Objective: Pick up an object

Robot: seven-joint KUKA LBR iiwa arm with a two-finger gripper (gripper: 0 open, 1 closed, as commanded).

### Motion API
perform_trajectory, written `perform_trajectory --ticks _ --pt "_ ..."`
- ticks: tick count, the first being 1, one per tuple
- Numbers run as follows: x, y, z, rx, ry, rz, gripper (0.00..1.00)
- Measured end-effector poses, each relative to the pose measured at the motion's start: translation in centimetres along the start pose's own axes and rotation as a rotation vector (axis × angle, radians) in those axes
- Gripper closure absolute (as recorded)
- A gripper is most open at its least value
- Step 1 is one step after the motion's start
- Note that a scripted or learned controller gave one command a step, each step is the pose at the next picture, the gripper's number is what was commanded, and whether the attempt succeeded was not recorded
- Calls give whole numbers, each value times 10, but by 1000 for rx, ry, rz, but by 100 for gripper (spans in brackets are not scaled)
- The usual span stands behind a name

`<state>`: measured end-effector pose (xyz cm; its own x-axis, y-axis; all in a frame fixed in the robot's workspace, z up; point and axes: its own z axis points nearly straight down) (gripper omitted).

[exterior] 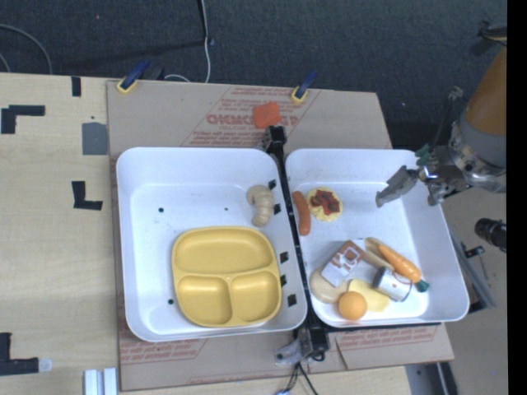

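My gripper (pixel 409 196) hangs over the right bin's (pixel 362 164) far right corner, open, with nothing between its fingers (pixel 394 188). Below it in that bin lie a sausage (pixel 302 212) against the left wall, a red-and-yellow pizza piece (pixel 325 204), a carrot (pixel 399 260), a small brown-and-white box (pixel 344 262), a silver can (pixel 393 285), an orange (pixel 352 305), a yellow wedge (pixel 375 297) and a tan bread piece (pixel 323 286). The gripper is apart from all of them.
The left bin (pixel 144 179) holds a yellow divided plate (pixel 226 274) and a beige mushroom (pixel 262 204) near the divider. An orange-red block (pixel 266 115) sits on the cardboard beyond the bins. Blue-and-yellow clamps (pixel 132 79) grip the cardboard's far edge.
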<state>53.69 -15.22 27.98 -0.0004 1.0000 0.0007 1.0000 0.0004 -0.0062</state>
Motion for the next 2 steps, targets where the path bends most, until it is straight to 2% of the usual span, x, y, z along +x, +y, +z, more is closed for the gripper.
perform_trajectory --ticks 1,2 --pt "41 14 141 14 5 -3 0" --pt "46 -6 195 -8 -1 1 0"
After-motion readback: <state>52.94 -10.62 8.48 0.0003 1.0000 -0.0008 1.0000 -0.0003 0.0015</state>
